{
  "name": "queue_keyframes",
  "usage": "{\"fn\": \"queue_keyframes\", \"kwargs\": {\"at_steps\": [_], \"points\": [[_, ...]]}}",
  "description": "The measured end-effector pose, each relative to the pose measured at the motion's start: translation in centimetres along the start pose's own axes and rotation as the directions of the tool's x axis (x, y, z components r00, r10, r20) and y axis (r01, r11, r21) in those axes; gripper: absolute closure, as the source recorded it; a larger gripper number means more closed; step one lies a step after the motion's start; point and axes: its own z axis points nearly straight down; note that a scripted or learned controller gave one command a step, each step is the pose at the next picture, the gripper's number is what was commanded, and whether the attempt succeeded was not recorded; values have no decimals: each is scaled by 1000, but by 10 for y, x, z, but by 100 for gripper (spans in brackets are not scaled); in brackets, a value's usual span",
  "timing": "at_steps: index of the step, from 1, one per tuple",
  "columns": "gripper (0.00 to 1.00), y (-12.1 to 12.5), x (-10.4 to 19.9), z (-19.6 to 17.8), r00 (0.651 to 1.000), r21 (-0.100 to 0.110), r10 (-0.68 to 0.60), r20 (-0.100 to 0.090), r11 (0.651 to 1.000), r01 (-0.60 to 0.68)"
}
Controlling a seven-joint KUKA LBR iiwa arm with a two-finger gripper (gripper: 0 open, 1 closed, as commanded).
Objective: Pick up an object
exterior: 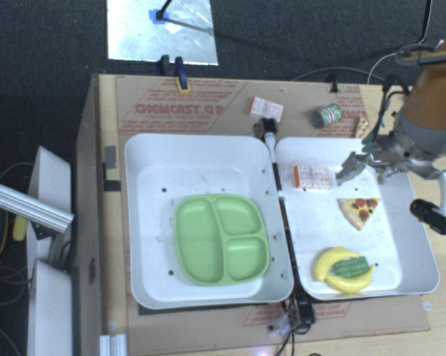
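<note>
White plastic forms both shallow bins on the brown cardboard-covered table (208, 106). The left white bin (145, 169) carries a pale green plastic plate with three compartments (221, 238), lying flat near its middle. The right white bin (415, 265) holds a small red-and-white printed carton (312, 176) near its far left corner, a toy pizza slice with red dots (358, 211) towards the middle, and a yellow toy banana (341, 267) near the front edge with a green toy pod (350, 267) lying on top of it. The grey two-finger gripper (350, 168) hovers over the right bin, just beside the carton and above the pizza slice; nothing sits between its fingers, though whether they are spread or closed I cannot tell. Beyond the bins, a small green-labelled can (328, 114) lies on its side on the table.
</note>
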Motion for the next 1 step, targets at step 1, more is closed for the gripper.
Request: {"fn": "queue_keyframes", "kwargs": {"at_steps": [1], "points": [[0, 5, -63, 61, 1000, 2, 2, 1, 1000, -2]]}}
